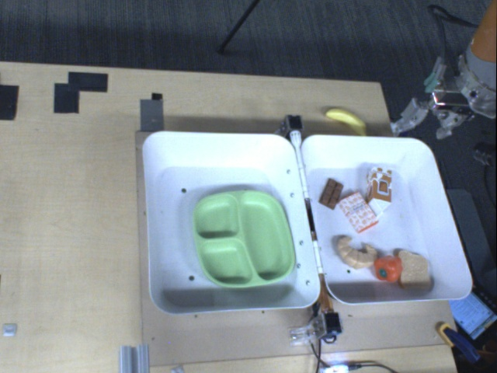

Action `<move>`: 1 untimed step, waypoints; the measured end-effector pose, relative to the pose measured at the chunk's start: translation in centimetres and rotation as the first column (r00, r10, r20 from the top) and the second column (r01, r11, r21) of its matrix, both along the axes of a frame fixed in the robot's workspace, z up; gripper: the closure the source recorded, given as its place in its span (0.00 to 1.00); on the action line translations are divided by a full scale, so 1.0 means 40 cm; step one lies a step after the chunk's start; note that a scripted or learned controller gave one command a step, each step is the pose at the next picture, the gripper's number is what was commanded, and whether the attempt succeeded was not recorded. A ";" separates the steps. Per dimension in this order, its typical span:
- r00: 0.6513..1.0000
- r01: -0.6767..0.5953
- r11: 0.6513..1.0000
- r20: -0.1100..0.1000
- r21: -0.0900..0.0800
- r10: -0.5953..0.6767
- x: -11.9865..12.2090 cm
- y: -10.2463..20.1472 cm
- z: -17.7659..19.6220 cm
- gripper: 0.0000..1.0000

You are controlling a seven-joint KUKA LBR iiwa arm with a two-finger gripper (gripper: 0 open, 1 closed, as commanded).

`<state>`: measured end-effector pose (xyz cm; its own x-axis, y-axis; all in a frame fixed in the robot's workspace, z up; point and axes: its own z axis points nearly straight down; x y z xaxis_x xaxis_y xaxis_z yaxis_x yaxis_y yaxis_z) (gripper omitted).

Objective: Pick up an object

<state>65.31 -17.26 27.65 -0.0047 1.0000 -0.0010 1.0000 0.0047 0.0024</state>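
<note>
The right bin (pixel 443 200) holds several small items: a brown chocolate bar (pixel 331 193), a white and orange carton (pixel 380 183), a red and white packet (pixel 359 211), a beige pastry (pixel 356 252), a red tomato (pixel 387 269) and a slice of bread (pixel 414 268). My gripper (pixel 427 122) hangs above the bin's far right corner, outside its rim, well apart from all of them. Its fingers are spread open with nothing between them.
A green divided plate (pixel 243 237) lies in the left bin (pixel 163 208). A yellow banana (pixel 345 119) rests on the bench just behind the right bin. Black blocks sit at the bench's far left.
</note>
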 end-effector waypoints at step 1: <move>1.000 0.002 1.000 -0.004 0.002 -0.002 -0.042 0.019 -0.408 0.00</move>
<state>63.63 -16.52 11.32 -0.0029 1.0000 0.0012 1.0000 0.0029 -0.0013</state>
